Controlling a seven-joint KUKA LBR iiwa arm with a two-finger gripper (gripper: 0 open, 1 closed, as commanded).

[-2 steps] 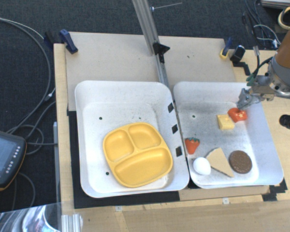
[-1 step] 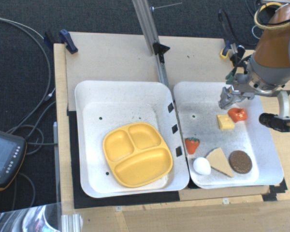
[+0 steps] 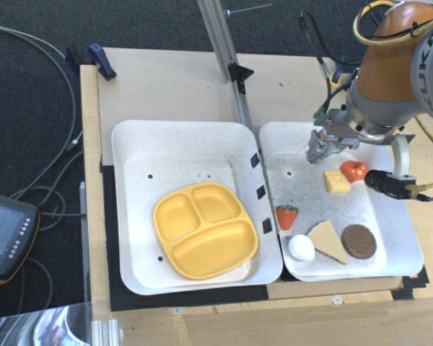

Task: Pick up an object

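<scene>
My gripper [image 3: 322, 151] hangs over the back of the right bin [image 3: 390, 262], open, with nothing between its fingers. Just to its right and nearer the front lie a small yellow block [image 3: 337, 183] and a red piece [image 3: 354, 170], side by side. Along the front of the bin sit a white egg [image 3: 301, 248], a tan wedge [image 3: 329, 241] and a brown round cookie [image 3: 359, 241]. A strawberry [image 3: 287, 216] lies by the bin's left wall. The gripper touches none of these.
The left bin [image 3: 130, 193] holds a yellow divided plate [image 3: 204, 228]. A metal pole [image 3: 224, 42] rises from the wall between the bins. A black cable end [image 3: 387, 182] hangs over the right bin's right side. A blue clamp [image 3: 102, 60] sits at the bench's back left corner.
</scene>
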